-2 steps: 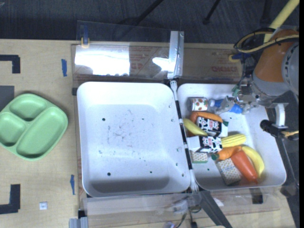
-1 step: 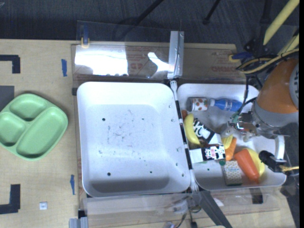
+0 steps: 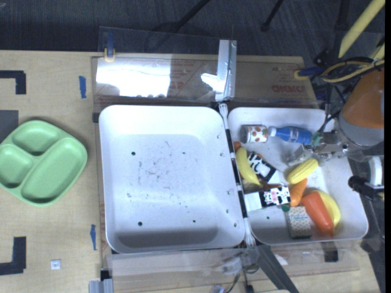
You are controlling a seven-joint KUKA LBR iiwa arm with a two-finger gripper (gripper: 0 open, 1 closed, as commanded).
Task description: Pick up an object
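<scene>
- Nearest the lens, at the bottom edge: a clear frame piece and a dark strut under the front rims of the two bins; table (image 3: 55, 72) is pale wood with blue tape marks.
- Left bin (image 3: 122, 127): bare white floor, faint scuffs, a few small dark holes.
- Right bin (image 3: 351, 234): all the loose goods are here, packed close. Front right, an orange carrot-like toy (image 3: 319, 212) lying on a yellow piece; just beside it a small patterned block (image 3: 298, 221); a black-and-white printed card (image 3: 275, 196); a banana (image 3: 247, 168) along the divider; a blue-and-white bottle (image 3: 281, 133) at the back.
- Likeliest target, as I judge it: a short yellow piece (image 3: 303, 170) mid-bin, just below the tool tip. Long axis runs on a slant, lower-left to upper-right, upper end toward the arm.
- Arm (image 3: 365, 108) enters from the right, orange band showing; pincer (image 3: 322, 149) sits low over the right bin's back half, between bottle and yellow piece.
- Pincer state: cannot tell; tip is small and lost in clutter. Nothing visibly held.
- Progress: approach made, no lift evident. Every object rests in the bin. Grasp and raise are left to do.
- Green divided plate (image 3: 41, 162) sits on the table, well apart, left of both bins.
</scene>
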